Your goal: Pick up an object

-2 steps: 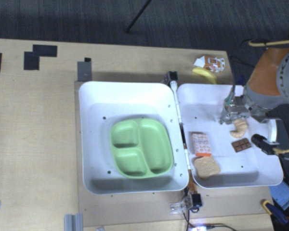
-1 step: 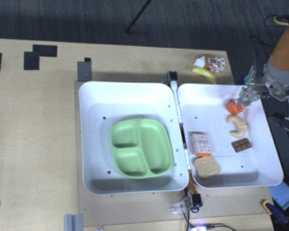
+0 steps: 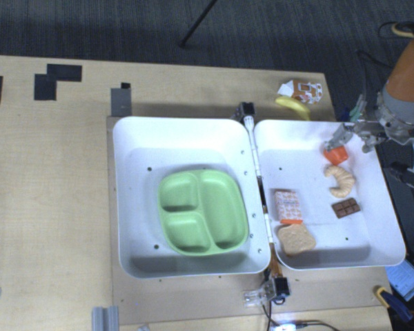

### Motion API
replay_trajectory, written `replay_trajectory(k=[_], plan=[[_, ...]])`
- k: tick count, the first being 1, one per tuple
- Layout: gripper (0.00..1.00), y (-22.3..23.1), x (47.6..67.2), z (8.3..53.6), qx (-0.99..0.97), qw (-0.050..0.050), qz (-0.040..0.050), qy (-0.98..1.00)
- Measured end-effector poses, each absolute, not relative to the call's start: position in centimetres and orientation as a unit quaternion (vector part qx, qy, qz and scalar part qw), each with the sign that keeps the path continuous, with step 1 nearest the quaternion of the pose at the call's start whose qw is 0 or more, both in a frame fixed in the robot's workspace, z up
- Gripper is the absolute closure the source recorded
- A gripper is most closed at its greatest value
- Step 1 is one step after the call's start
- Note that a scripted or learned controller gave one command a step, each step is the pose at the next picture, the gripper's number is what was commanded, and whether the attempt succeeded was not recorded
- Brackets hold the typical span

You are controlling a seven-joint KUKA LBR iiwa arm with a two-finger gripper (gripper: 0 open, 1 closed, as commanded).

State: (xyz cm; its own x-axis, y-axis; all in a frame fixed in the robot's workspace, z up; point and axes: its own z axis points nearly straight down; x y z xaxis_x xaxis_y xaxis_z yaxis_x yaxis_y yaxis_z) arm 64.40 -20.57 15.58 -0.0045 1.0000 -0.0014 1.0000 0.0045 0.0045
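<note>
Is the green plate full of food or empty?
Empty. The green plate in the left bin shows bare green compartments; the toy food lies in the right bin.

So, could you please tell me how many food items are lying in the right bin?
5: an orange piece at the gripper, a croissant, a chocolate bar, a patterned wafer and bread. The gripper may hide more.

My arm (image 3: 408,81) has an orange band, wide and rounded, and under it a grey metal wrist. My gripper (image 3: 355,131) is small, grey and silver, with thin parts and a little green-blue detail near its top.
</note>
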Motion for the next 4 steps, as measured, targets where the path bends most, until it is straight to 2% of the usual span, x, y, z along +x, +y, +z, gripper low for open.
replay_trajectory(k=[1,2,3,4], plan=[[0.00,-15.1,62.0,9.0,0.704,0.005,0.0032,0.710],[1.00,-15.2,62.2,10.2,0.704,0.009,0.0044,0.710],[0.00,-15.2,62.2,10.2,0.704,0.009,0.0043,0.710],[0.00,-11.6,56.3,8.6,0.706,0.002,0.0017,0.708]])
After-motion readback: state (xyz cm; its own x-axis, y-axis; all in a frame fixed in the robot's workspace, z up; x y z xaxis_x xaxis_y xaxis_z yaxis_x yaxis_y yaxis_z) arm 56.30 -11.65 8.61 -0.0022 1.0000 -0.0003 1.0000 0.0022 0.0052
